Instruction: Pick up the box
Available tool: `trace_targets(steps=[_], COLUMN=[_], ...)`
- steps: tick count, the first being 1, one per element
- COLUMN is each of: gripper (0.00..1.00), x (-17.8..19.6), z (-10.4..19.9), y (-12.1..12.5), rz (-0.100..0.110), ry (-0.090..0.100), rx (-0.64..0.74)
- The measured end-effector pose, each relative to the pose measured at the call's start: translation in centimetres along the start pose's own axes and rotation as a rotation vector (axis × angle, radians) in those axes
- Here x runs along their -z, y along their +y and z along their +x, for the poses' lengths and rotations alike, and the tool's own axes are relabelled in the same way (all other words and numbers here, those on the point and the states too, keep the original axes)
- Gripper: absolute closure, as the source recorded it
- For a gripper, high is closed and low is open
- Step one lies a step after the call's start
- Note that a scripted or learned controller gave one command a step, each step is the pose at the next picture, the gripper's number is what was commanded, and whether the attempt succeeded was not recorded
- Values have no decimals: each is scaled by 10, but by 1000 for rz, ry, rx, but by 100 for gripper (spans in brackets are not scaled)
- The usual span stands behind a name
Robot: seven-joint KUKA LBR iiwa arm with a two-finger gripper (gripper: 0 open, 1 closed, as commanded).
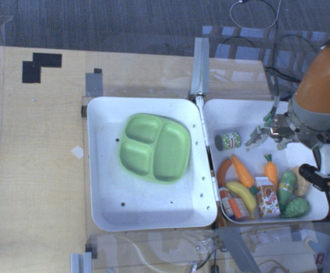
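Pick not yet made, by the look of it: the box (267, 197), a small white carton with red and green print, lies flat among the toy food in the lower part of the right bin (210, 114), at the lower right of the frame, with nothing gripping it. It is hemmed in, with a banana (240, 193) just to its left, a small carrot (271, 172) above it, a green vegetable (286, 186) touching or nearly touching its right edge, and a red-labelled packet (233, 205) further left against the bin's lower wall. A larger orange carrot (242, 171) sits up and left of the box, and a small green-labelled can (228, 140) lies apart in the bin's upper left. The left bin (97, 169) holds a green divided plate (155, 147), centre frame. Arm enters from the right edge; the orange band shows large at upper right with the grey wrist beneath it. The gripper (262, 135) hangs over the upper middle of the right bin, pointing toward frame left, above open bin floor between the can and the small carrot, well short of the box. Its fingers (255, 139) read as spread, with nothing between them. Whole task looks outstanding: gripper must shift toward the lower edge of the frame, come down over the box, close and lift. Judged risk: crowding neighbours leave little room for the fingers on either side of the box.
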State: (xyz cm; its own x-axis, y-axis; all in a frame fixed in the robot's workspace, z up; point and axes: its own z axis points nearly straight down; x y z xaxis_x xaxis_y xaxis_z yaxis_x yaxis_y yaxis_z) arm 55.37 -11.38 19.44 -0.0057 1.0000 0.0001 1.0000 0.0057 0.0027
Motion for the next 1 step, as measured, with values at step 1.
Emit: trace_targets(steps=[1], gripper=[0], x=[-62], z=[-88], y=[88], rz=[0], ry=[-1], rx=[-119])
